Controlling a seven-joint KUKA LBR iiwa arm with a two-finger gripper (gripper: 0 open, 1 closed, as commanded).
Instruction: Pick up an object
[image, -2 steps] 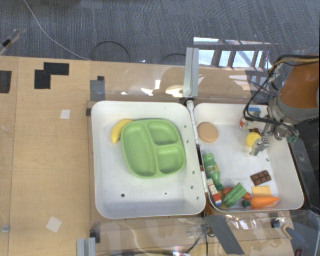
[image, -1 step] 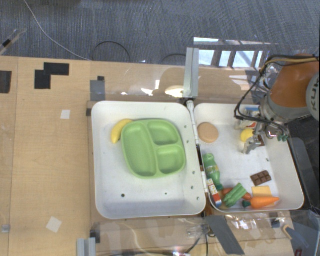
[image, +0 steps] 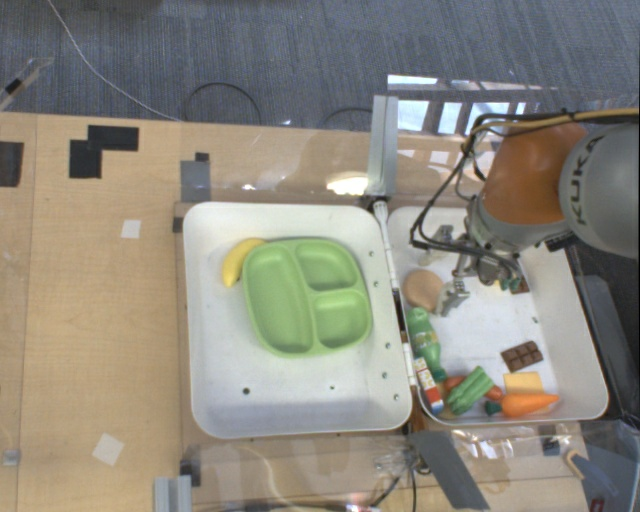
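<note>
My pincer (image: 462, 290) hangs low in the right bin (image: 590, 372), upper part, fingers spread and nothing between them afaict, though the view's a bit soft there. Closest pick is the tan round thing (image: 423, 291), just beside my fingertips to the left, near the bin's left wall. Risk: it's round and smooth-looking, so if I close off-centre it'll prob squirt out toward the wall, or I'll clip the wall itself coming down. The green bottle (image: 424, 341) lies just below it, close enough that I could nudge it w/ a finger. Rest of the stuff is crowded along the near edge: chocolate piece (image: 521, 354), carrot (image: 528, 404), green veg (image: 470, 389). Left bin (image: 250, 400) has a green divided plate (image: 305, 296) w/ a banana (image: 238, 260) tucked at its corner, well apart from me.
</note>
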